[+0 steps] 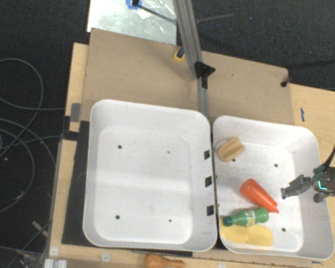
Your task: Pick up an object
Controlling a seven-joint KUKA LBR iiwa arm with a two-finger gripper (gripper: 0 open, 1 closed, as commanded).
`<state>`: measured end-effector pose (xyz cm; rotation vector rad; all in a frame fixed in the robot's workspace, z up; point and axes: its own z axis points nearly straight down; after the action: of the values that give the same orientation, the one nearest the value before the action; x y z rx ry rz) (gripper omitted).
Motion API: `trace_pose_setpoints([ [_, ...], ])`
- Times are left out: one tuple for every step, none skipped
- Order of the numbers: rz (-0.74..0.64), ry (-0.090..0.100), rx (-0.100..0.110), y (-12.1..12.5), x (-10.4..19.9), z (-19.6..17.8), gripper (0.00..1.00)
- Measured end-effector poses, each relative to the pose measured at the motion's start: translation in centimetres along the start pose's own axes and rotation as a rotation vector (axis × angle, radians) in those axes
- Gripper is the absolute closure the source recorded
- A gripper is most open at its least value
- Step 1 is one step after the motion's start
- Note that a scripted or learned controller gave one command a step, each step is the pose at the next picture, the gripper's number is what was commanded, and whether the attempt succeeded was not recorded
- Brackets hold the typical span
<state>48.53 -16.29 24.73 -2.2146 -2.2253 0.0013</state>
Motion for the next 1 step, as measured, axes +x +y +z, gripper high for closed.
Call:
trace_pose_setpoints([
  [0.002, -0.001, -0.004, 0.09, 0.01, -0.19, 0.00],
])
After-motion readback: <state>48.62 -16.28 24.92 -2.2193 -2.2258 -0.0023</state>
